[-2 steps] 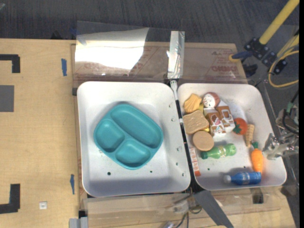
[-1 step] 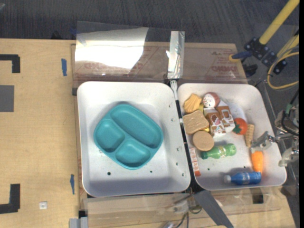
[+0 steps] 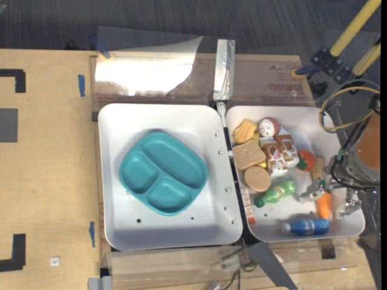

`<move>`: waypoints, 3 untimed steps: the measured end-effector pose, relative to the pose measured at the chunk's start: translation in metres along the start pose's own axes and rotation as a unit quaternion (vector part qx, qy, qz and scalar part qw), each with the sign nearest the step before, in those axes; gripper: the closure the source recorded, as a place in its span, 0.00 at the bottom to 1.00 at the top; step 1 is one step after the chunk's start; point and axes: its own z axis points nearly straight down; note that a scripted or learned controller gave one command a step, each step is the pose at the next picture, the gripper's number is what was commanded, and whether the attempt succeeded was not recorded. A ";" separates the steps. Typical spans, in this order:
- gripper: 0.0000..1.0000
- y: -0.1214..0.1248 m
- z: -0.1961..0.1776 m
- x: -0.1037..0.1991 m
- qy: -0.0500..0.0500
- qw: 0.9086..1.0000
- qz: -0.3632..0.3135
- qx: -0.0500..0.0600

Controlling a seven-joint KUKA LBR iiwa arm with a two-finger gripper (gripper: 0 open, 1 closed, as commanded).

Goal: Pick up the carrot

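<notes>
I see the carrot — small, orange, stubby, standing roughly upright near the rt bin's front-right corner, just above a blue bottle. Hand sits spread wide w/ fingers astride it.

Carrot behind bottle (likely touching)

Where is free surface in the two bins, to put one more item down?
The left bin has bare white floor all around the teal divided plate, widest along its upper and lower edges. The right bin is crowded: toy foods fill its left and middle, and the gripper sits over the carrot. A bare strip remains along its top right.
</notes>
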 end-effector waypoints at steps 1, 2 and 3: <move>1.00 0.000 -0.009 -0.003 -0.002 1.000 0.000 0.000; 0.00 0.000 -0.008 -0.003 -0.002 1.000 0.000 0.000; 0.00 0.032 0.009 -0.025 0.001 0.999 0.032 0.000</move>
